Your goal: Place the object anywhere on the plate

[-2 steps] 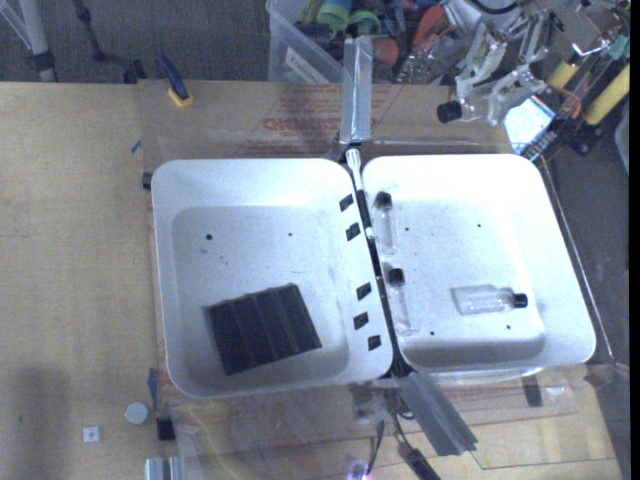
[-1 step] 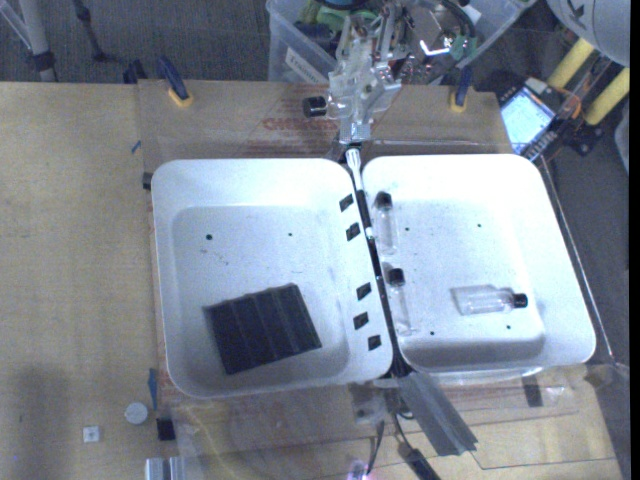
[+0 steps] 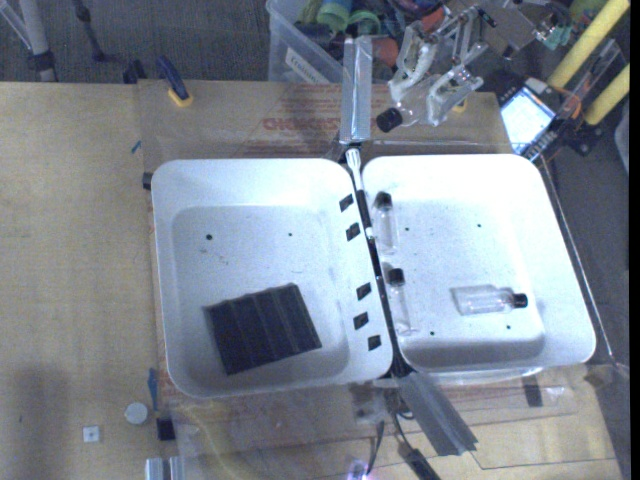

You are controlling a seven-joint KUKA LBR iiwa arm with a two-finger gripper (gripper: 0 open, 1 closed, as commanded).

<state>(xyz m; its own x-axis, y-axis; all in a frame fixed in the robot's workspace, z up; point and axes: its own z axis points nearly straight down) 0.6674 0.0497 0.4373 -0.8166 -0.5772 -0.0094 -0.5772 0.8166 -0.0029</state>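
The clear bottle with a black cap lies on its side on the floor of the right bin, toward the near right part, its long axis running roughly left to right with the cap pointing right. The dark ridged plate rests in the left bin, well apart from the bottle across the divider. The gripper hangs above the far edge of the right bin, over the table, its fingers apart and clamped on nothing. From the fingers the bottle lies toward the near side and slightly right, so the coming move is judged to be a descent with the fingers closing across the bottle's short width.
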